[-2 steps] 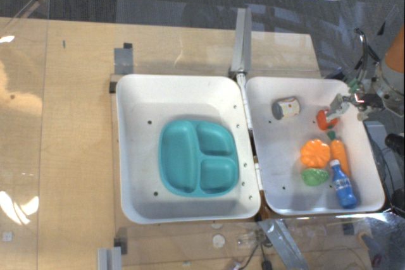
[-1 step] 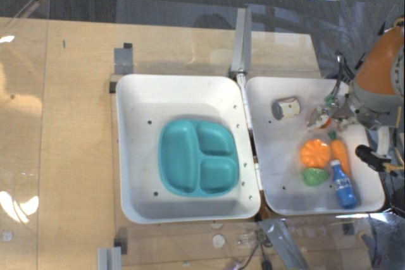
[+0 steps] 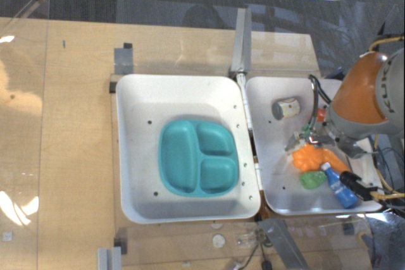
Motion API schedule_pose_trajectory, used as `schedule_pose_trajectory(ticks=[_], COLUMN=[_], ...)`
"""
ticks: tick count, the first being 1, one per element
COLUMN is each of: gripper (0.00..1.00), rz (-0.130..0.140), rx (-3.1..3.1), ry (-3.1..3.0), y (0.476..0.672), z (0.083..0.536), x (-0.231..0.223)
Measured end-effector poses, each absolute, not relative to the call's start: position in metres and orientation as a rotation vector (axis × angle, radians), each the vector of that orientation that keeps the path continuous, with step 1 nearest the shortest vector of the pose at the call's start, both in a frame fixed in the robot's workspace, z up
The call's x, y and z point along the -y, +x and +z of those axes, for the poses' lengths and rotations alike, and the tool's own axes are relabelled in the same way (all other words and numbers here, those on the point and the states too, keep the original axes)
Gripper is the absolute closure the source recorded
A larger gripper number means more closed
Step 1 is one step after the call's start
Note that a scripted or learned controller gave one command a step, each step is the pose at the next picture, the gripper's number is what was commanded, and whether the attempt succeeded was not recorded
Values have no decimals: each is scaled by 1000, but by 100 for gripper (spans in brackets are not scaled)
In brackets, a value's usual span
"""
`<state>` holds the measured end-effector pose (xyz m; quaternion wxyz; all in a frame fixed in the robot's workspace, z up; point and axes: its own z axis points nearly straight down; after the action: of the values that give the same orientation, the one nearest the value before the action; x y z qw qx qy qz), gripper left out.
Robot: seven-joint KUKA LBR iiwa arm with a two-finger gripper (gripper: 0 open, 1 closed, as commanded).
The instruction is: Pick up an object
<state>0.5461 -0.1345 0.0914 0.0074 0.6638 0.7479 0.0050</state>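
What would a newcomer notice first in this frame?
The teal three-compartment plastic tray lying in the left white bin stands out first. Next, the grey arm's orange band over the right white bin, above a cluster of orange toy, green piece and blue bottle.

The light is bright and even, coming mostly from above. The left bin (image 3: 126, 155) is very white, and its walls throw only a soft grey shadow on its floor around the teal tray (image 3: 197, 157). To the left of this bin, pale patches of glare lie on the wooden tabletop (image 3: 63, 136). Behind this bin, a clear panel (image 3: 190, 16) gives faint reflections. The picture is a little soft everywhere. To the right of this bin, the orange band (image 3: 357, 95) of the arm looks blurred.
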Motion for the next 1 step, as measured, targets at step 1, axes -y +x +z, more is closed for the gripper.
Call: schedule_pose_trajectory(ticks=[1], gripper=[100], rz=[24], rx=[-2334], ry=[2070], y=[550], z=[103], x=[134])
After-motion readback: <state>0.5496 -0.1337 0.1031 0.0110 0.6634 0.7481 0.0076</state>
